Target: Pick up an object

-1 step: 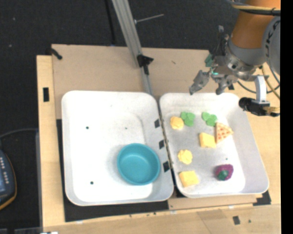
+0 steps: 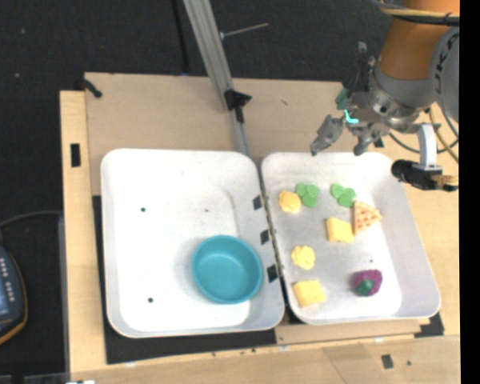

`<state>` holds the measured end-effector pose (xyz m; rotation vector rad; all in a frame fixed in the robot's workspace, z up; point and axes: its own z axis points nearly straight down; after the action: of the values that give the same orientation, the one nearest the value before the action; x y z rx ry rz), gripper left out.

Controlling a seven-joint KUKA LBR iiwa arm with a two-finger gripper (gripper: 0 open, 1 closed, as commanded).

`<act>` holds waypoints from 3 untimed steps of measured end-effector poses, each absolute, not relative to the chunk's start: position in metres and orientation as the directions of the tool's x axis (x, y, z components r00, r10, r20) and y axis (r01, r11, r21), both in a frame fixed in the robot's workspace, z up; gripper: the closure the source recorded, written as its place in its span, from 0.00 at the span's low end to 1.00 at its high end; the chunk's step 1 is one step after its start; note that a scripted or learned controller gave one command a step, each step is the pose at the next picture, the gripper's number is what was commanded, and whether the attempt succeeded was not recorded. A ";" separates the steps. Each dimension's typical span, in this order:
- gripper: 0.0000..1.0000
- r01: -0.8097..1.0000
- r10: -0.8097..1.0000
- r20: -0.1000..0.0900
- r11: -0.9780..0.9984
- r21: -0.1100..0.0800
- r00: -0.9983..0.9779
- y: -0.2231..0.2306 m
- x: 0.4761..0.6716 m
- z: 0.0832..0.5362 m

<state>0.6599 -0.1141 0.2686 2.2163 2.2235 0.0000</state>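
At the upper right of the frame the end effector (image 2: 346, 140) hangs above the far rim of the right bin (image 2: 416, 262), its two fingers spread apart with nothing between them, so it is released and carrying nothing. Held high and splayed like this, it looks poised before a descent rather than mid-grasp; no object has yet been lifted.

Below it, toward the lower right, the candidate objects lie scattered on the right bin's floor, mostly apart from one another, which should leave room for fingers to close around one. Nearest the end effector are two green pieces (image 2: 307, 194) and (image 2: 342, 194), with a yellow lump (image 2: 290, 202) touching the first. A pizza-slice toy (image 2: 366, 214) leans against a yellow block (image 2: 339, 230). Further down sit another yellow lump (image 2: 303, 256), a yellow wedge (image 2: 308, 293) and a purple-and-green piece (image 2: 367, 282).

Left of centre, the left bin (image 2: 144, 182) holds a blue bowl (image 2: 226, 268) near its lower right corner.

Both bins rest side by side on a pale wooden desk (image 2: 144, 110). A grey metal pole (image 2: 212, 46) slants up from the desk's middle to the top of the frame. Dark floor surrounds the desk, and a handheld controller (image 2: 0, 290) sits at the lower left edge.
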 end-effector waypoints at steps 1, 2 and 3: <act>0.00 1.000 1.000 -0.003 -0.001 -0.003 0.001 -0.123 0.659 0.224; 0.00 1.000 1.000 -0.002 -0.001 -0.003 0.001 -0.124 0.664 0.180; 0.00 1.000 1.000 -0.002 -0.001 -0.004 0.001 -0.132 0.655 0.126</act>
<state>0.6549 -0.1321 0.1257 2.2238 2.2212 -0.0071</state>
